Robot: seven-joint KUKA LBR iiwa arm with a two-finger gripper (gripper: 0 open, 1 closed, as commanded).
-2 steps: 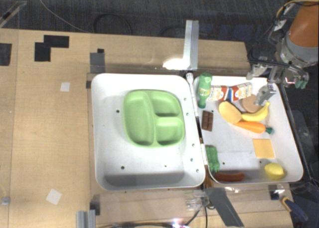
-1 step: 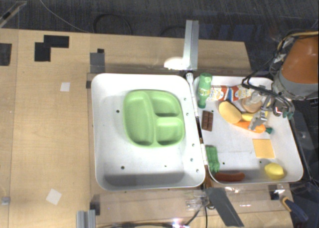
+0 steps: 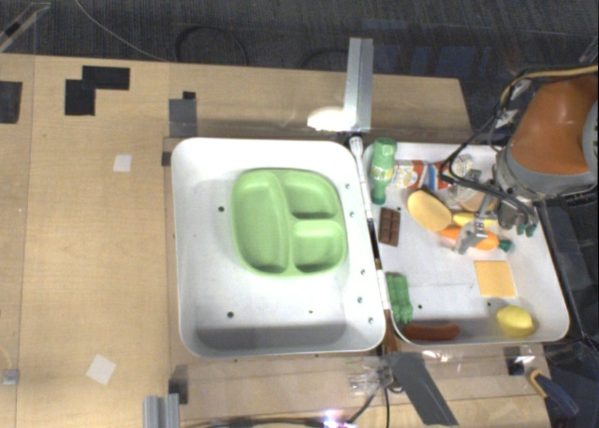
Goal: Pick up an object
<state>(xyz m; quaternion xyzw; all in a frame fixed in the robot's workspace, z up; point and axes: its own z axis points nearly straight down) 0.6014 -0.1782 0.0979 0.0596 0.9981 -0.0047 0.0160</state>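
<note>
The right bin [image 3: 552, 272] holds several small items. A green bottle [image 3: 382, 169] stands at its back left, beside a brown chocolate bar [image 3: 389, 226]. A yellow oval piece [image 3: 430, 212] lies mid-bin, with an orange carrot-like item [image 3: 483, 243] to its right. A yellow cheese square [image 3: 494, 278], a lemon [image 3: 515, 320], a green ridged item [image 3: 400, 298] and a red-brown sausage [image 3: 434, 331] lie toward the front. My gripper [image 3: 475, 228] hangs low over the orange item, just right of the yellow oval. Nothing visibly sits in its grasp.
The left bin [image 3: 201, 304] carries a green divided plate [image 3: 287, 220]. A metal post [image 3: 359, 84] stands behind the wall between the bins. The arm's orange band [image 3: 560, 128] and cables overhang the right bin's back right corner. Bare wooden bench [image 3: 84, 248] spreads to the left.
</note>
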